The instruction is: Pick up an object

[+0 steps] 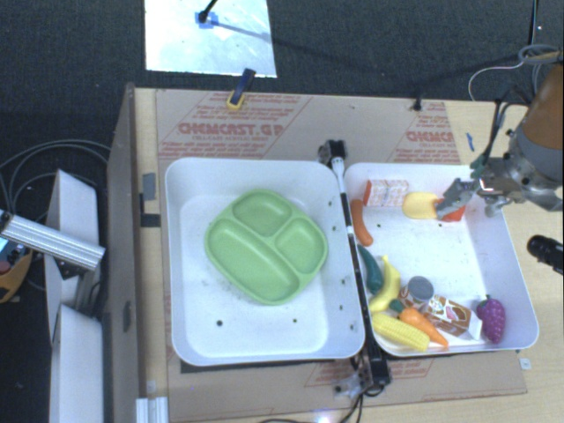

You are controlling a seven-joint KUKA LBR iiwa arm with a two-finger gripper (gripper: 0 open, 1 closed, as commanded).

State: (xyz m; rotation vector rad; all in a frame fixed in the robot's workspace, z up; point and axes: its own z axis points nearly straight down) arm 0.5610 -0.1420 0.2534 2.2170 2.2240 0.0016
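Observation:
My gripper (456, 199) hangs over the back right part of the right bin (515, 276), reaching in from the right. A small red object (452, 214) shows right at its tip, and I cannot tell whether it is held. Just left of it lies a yellow lemon (420, 205), with a small white and orange carton (386, 192) further left. An orange-red sausage shape (360, 223) lies by the bin's left wall.
The left bin (189, 324) holds a green divided plate (266, 247). The right bin's front holds a banana (386, 293), a green vegetable (372, 271), corn (401, 331), a carrot (424, 324), a can (420, 287), a small box (450, 315) and purple grapes (492, 317).

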